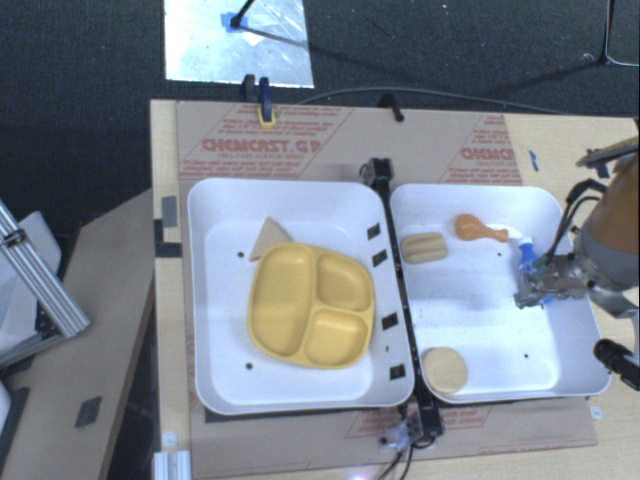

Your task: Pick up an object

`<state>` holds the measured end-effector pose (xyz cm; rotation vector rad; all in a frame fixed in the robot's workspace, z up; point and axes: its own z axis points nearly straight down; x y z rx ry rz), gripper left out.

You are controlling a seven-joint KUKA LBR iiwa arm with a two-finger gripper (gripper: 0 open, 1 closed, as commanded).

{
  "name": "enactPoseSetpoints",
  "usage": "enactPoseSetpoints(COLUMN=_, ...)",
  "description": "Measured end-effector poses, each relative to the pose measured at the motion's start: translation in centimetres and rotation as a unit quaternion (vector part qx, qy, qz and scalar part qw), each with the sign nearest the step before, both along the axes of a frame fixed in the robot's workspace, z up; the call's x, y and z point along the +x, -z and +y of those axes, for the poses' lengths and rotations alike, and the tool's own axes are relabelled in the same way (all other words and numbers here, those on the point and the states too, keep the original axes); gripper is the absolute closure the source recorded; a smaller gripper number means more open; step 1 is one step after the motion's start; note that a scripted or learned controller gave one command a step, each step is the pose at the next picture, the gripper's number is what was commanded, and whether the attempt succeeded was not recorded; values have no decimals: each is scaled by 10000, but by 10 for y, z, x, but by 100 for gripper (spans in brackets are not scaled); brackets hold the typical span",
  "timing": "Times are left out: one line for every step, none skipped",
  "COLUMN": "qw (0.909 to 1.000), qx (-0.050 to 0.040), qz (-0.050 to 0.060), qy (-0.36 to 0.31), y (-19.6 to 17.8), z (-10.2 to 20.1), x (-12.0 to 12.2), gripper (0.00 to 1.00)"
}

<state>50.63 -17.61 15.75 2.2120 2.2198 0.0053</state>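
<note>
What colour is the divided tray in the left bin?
Yellow. The tray shows best in the camera view, lying in the left bin.

Yellow divided plate (311, 306) in left bin (215, 228); hand (530, 293) low over right bin (545, 368).

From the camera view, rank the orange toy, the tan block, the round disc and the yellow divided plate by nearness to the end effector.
From the end effector, over the right bin's right edge:
1. Orange toy, right bin, far side.
2. Tan block and round disc, both right bin, left side: too close to call.
3. Yellow divided plate, left bin.
</note>
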Motion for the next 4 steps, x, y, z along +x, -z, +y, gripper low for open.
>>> enactPoseSetpoints(qw=10000, qx=5, qz=7, qy=-5, y=-44, z=2, x=5, gripper=100)
enactPoseSetpoints(qw=10000, qx=2, qz=1, qy=-8, y=-98, z=1, x=7, gripper=100)
enactPoseSetpoints(qw=10000, qx=21, qz=25, qy=-30, y=-102, z=49, x=9, gripper=100)
enactPoseSetpoints(qw=10000, qx=25, qz=30, qy=-32, y=-88, z=107, x=5, gripper=100)
